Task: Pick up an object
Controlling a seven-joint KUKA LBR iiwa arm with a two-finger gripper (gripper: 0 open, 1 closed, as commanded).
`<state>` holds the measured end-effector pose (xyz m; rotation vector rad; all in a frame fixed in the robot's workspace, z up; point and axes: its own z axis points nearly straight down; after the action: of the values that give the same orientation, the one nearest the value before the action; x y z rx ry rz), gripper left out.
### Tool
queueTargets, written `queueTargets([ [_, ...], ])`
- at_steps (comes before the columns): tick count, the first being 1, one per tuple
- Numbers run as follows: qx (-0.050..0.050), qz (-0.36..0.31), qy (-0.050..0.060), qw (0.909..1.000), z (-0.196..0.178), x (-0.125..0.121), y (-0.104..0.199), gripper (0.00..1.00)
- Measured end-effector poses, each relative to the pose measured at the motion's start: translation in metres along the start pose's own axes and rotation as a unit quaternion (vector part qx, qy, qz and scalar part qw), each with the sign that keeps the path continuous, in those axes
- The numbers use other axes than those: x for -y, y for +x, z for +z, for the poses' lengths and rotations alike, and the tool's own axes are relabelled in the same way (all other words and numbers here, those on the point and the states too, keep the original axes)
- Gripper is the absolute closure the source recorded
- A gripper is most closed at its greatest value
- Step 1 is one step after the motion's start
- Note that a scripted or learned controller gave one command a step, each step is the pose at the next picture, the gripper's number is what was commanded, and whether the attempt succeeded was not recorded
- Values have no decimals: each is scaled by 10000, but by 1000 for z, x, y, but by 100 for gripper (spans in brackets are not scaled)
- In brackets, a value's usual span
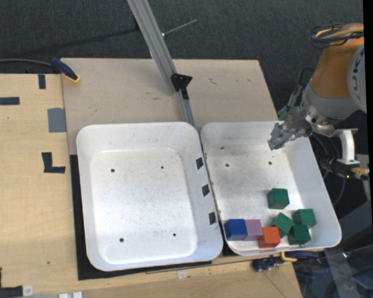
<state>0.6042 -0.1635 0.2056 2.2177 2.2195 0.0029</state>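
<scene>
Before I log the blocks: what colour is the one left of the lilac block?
Blue, beside the lilac block in the right bin; camera view.

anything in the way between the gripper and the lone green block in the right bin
Nothing visible. The gripper sits over the right bin's far edge, and only bare bin floor lies between it and the lone green block.
</scene>
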Motion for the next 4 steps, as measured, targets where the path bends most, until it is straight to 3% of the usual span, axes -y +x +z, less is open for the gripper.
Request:
queueTargets([
  [1, -1, -2, 1, 10000, -43, -2, -2, 100],
  [4, -14, -26, 24, 10000, -50, -21, 164, 100],
])
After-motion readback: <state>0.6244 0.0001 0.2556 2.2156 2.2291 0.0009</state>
